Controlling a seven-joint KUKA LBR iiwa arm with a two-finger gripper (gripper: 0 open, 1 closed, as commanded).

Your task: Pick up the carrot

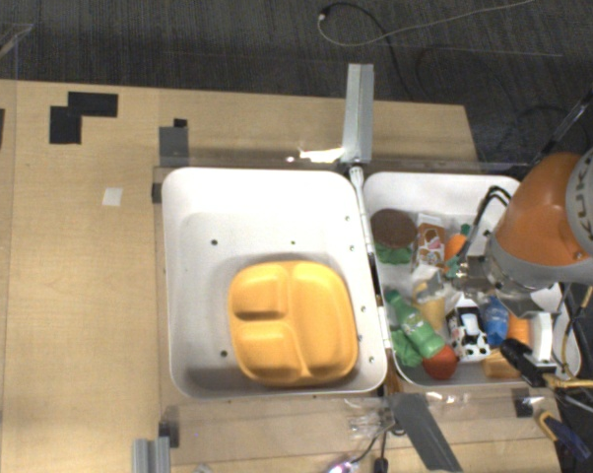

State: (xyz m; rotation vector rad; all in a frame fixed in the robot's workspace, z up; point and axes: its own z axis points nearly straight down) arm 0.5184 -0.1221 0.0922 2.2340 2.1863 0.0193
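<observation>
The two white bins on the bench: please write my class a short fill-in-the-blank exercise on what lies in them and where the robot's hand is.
1. The yellow divided tray lies in the ____ bin.
2. The tray has ____ compartments.
3. The arm's band above the wrist is coloured ____.
4. The hand is over the ____ bin, among the toy food.

Missing words: left; three; orange; right
</observation>
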